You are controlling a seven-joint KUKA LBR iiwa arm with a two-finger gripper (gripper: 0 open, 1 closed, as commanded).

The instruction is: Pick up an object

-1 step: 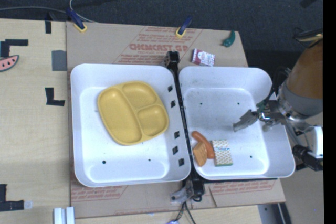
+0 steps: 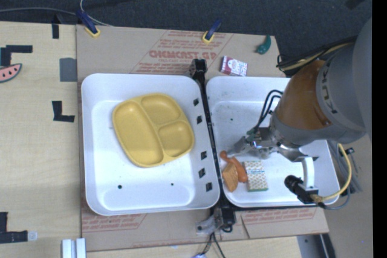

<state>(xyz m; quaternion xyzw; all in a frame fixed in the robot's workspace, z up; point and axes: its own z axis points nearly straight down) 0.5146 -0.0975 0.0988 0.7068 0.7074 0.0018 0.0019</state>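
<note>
The grey arm's two-finger gripper (image 2: 257,143) is seen low inside the right shallow white bin (image 2: 242,93), near its middle. The state of the gripper cannot be told. A small orange lumpy toy piece (image 2: 232,171) is seen on the bin floor near the left wall, just below and to the left of the gripper, apart from it. Its long axis is judged to run roughly up and down the view, tilted slightly, upper end towards the divider. A pale rectangular packet with a printed label (image 2: 256,176) lies just beside it on the right, almost directly below the gripper, long axis likewise up-down. A yellow three-compartment plastic tray (image 2: 154,129) rests in the left shallow white bin (image 2: 97,130), well apart.
</note>
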